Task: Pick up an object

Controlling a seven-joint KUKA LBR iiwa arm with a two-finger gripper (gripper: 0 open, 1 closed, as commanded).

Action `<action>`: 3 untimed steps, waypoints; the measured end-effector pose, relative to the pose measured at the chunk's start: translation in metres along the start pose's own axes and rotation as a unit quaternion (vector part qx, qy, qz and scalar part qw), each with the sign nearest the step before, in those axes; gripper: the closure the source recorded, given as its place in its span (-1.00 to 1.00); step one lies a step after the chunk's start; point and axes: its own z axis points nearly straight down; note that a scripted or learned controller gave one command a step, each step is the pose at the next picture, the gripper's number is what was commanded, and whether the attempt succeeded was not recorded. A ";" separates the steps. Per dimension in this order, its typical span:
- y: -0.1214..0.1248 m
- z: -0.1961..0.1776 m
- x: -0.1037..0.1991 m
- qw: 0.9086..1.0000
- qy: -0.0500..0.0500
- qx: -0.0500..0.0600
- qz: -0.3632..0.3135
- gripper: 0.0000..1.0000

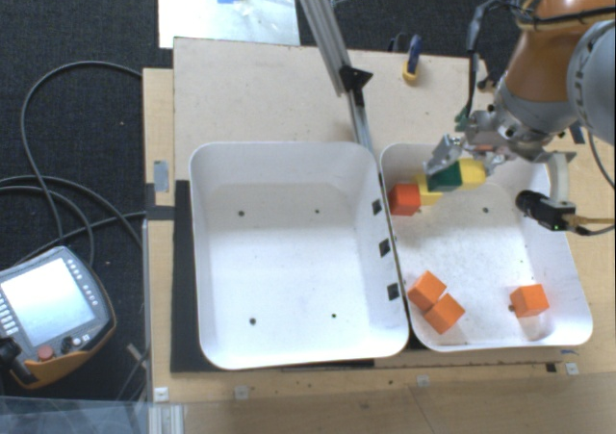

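Lying near in right bin [563,268]: orange cubes [435,302] and another [528,300]; farther back, red block [405,198] by divider; gripper [450,165] over yellow-green object [456,176], finger spread impossible to tell

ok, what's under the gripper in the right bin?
Under the gripper sit a green block and a yellow block, with a red block beside them. The gripper covers the green block's top.

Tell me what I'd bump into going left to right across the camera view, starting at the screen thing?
Pendant → left bin → red block → two orange blocks → orange block
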 end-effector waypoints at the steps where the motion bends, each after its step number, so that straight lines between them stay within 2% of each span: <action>1: 0.001 -0.011 0.000 1.000 0.001 -0.001 -0.002 1.00; 2: 0.020 -0.003 0.068 1.000 0.001 -0.001 -0.004 1.00; 3: -0.013 0.026 0.136 1.000 0.001 0.003 -0.004 1.00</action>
